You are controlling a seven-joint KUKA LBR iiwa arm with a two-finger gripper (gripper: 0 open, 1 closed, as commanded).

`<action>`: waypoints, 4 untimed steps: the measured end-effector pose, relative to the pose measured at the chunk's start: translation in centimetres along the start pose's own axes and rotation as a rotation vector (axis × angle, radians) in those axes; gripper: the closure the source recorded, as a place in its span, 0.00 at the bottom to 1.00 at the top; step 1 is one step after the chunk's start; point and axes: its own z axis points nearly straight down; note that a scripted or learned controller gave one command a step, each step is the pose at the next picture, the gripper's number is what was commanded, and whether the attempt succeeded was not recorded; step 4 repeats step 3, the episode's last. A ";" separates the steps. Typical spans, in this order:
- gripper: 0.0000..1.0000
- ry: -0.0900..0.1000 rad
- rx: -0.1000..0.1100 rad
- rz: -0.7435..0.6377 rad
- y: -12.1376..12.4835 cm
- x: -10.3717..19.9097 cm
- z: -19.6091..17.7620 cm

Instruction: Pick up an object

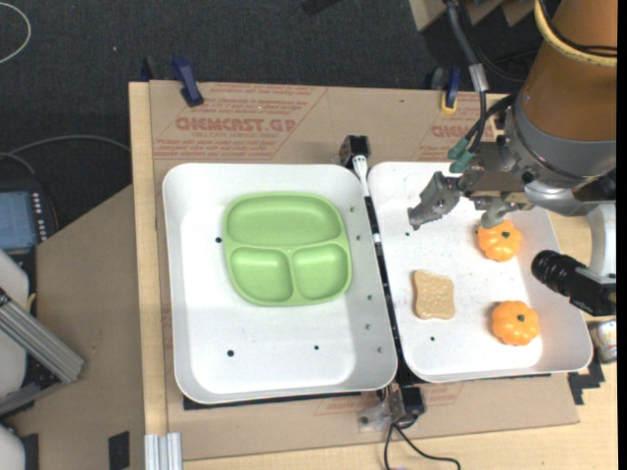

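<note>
Pincer [446, 199] hovering over right bin [470, 360], grip state unreadable, nothing visibly held; pickable pumpkins [498, 242] [515, 322] and bread slice [433, 295] loose below; green tray [286, 248] in left bin [196, 262].

I see a pale green divided plate [287, 247] in the left white bin [196, 331]. In the right white bin [460, 360], I see two orange pumpkins [498, 243] [515, 322] with dark stems and a tan bread slice [434, 295].
</note>
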 end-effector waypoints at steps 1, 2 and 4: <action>1.00 -0.003 0.009 0.003 0.0 -0.1 -0.5; 1.00 -0.001 0.018 0.002 -0.2 1.8 2.0; 1.00 0.001 0.005 -0.002 0.0 6.0 -4.3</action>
